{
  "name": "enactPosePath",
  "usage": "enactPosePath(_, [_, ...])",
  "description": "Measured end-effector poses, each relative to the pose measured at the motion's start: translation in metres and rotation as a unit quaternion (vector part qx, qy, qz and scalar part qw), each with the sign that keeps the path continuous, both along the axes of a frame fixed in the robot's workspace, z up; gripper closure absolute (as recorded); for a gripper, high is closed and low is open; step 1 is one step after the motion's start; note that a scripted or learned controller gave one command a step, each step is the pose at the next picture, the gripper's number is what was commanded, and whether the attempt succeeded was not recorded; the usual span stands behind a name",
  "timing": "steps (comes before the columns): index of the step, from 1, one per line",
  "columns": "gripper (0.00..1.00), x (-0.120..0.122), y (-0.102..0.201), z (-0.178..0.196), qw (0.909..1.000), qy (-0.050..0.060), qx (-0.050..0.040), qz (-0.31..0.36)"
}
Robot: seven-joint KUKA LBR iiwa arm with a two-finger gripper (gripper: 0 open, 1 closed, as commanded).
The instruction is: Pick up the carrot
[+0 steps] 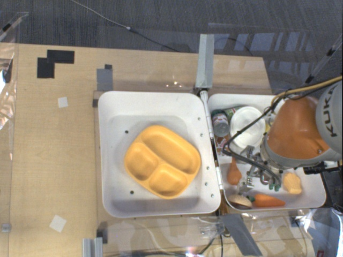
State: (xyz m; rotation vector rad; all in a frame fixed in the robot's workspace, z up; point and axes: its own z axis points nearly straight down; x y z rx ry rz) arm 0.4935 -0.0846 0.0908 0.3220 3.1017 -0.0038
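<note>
The carrot (269, 201) is orange and tapered. It lies on its side along the front wall of the right bin (316, 197), pointing right. My gripper (261, 179) hangs low over the right bin just behind the carrot, under the arm's orange band (293, 128). No object shows in the gripper. The carrot rests on the bin floor, apart from it.
Around the carrot lie a pale mushroom-like piece (240, 199), an orange drumstick-shaped item (233, 172) and a yellowish lump (292, 182). A can (220, 123) and a white bowl (245, 126) sit at the bin's back. The left bin (112, 122) holds a yellow divided plate (162, 160).
</note>
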Motion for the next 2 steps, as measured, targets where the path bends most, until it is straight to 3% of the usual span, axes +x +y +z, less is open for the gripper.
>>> enactPosePath(1, [0.00, 0.079, -0.045, 0.058, 1.0000, 0.005, 0.0013, -0.005])
enactPosePath(2, [0.00, 0.021, -0.116, 0.061, 0.9989, 0.007, 0.0004, -0.045])
